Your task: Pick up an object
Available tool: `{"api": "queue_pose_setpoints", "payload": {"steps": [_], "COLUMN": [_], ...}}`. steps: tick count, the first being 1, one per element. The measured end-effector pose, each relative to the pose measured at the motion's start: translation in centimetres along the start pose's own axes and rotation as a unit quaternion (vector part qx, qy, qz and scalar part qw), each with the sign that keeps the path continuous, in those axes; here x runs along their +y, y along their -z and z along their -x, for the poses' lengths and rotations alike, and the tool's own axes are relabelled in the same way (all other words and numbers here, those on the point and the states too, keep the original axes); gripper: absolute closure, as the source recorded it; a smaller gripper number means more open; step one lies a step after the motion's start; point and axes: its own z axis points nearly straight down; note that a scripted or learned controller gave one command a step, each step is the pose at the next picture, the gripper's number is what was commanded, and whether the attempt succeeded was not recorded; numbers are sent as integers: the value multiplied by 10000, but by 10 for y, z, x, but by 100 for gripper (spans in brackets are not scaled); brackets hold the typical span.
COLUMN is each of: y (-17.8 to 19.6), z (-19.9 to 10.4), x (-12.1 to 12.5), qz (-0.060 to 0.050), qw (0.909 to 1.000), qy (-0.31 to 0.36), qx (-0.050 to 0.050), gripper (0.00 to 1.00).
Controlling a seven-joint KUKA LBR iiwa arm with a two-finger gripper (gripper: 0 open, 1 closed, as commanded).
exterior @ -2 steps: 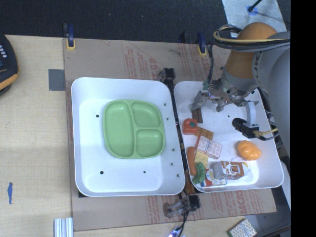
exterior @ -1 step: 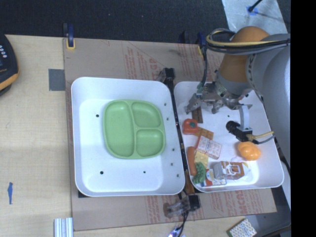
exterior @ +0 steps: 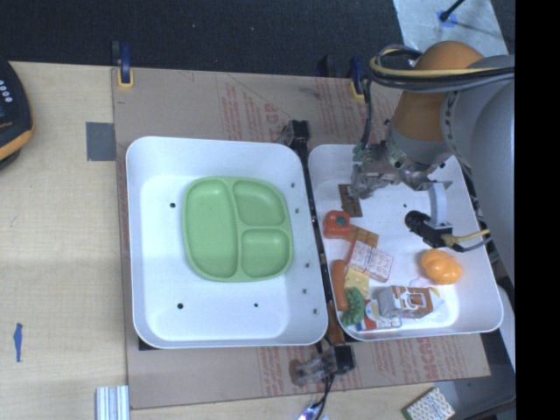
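Pretty clearly a robotics lab setup, not anyone's kitchen. The wooden bench [exterior: 61, 261] has a cardboard sheet [exterior: 219, 94] held down with blue clamps [exterior: 124, 64], and two white bins [exterior: 140, 234] sit on it side by side. A big grey industrial arm [exterior: 477, 121] reaches in, toy food [exterior: 437, 266] is scattered in one bin, and cables [exterior: 411, 59] loop off the arm.

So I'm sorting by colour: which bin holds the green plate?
The left bin. The green plate lies alone in it, while the right bin holds the small mixed items.
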Motion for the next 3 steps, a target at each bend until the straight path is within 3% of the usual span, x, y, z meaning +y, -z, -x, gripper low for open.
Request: {"api": "queue_pose_setpoints", "payload": {"steps": [1,3], "y": [0,-11], "z": [0,-2], "x": [0,12], "qz": [-4,14], "qw": [10000,10000], "qy": [0,-12], "qx": [0,8], "gripper": [0,0]}}
